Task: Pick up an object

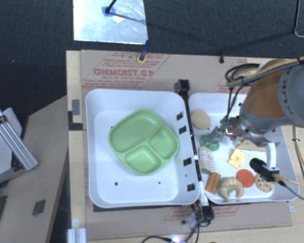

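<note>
My gripper (224,131) hangs low over the right bin (220,101), at its middle left. Its tip is right beside a small dark green piece (210,136), and contact is unclear. A beige egg-shaped object (200,119) lies just up and left of the tip. A yellow cheese slice (237,158) and a pale wedge (251,146) lie just below the wrist.
Along the right bin's near side lie a white mesh item (206,159), an orange-brown block (212,182), a croissant (231,186), a red slice (245,177) and a cookie (264,184). The left bin (101,186) holds a green divided plate (144,141).
</note>
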You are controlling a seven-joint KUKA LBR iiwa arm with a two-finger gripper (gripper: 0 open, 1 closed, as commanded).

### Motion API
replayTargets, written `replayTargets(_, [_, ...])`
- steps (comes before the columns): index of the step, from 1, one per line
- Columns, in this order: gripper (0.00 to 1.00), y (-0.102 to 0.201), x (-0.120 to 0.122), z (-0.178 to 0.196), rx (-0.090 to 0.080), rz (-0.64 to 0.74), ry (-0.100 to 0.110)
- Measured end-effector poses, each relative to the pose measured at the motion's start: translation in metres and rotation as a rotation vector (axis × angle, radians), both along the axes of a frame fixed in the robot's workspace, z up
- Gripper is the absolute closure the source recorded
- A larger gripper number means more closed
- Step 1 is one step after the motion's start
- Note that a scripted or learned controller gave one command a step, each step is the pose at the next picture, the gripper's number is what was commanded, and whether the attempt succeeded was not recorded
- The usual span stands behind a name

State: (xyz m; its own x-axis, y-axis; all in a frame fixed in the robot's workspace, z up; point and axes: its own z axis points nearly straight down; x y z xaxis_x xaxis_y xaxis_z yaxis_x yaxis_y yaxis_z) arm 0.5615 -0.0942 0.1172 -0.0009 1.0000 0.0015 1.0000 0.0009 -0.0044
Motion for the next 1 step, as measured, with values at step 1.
replayTargets(1, [0.0,0.0002,0.0004,-0.0341,-0.001,-0.001,-0.004])
